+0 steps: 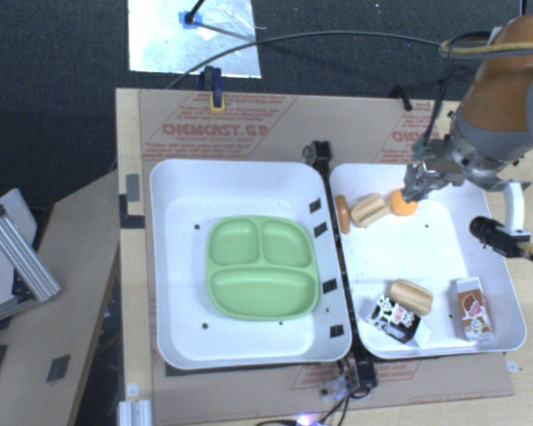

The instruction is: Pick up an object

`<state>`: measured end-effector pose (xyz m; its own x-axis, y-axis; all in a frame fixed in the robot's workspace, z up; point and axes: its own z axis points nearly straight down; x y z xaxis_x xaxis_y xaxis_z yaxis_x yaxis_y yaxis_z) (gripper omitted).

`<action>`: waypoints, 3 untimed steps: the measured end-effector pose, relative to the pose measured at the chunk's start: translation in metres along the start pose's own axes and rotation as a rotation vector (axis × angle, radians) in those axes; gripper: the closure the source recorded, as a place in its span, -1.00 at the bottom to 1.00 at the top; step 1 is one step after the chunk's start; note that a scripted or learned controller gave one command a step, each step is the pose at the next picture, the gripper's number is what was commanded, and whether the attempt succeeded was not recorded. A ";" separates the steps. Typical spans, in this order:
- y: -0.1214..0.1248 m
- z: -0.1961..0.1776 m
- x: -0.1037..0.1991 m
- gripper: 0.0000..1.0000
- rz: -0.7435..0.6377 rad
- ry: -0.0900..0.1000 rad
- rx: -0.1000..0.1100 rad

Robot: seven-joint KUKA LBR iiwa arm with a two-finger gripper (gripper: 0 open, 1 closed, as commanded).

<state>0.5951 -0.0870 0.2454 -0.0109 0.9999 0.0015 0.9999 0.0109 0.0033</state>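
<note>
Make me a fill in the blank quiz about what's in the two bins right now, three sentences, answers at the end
The green divided plate lies in the ____ bin.
The gripper hangs above the ____ ball, beside a bread roll.
The small carton lies near the right bin's ____ corner in this view.

Answers: left; orange; lower right

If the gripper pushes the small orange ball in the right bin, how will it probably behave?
The orange ball looks round and smooth, so it would probably roll away from a push. It lies close beside the tan bread roll, which may stop it on that side. The gripper is right above it; a slightly off-centre pinch might squirt it out.
</note>
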 end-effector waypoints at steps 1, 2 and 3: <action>0.019 0.011 0.058 1.00 0.001 0.000 0.000; 0.034 0.002 0.111 1.00 0.001 0.001 -0.001; 0.050 0.017 0.159 1.00 0.001 0.000 0.001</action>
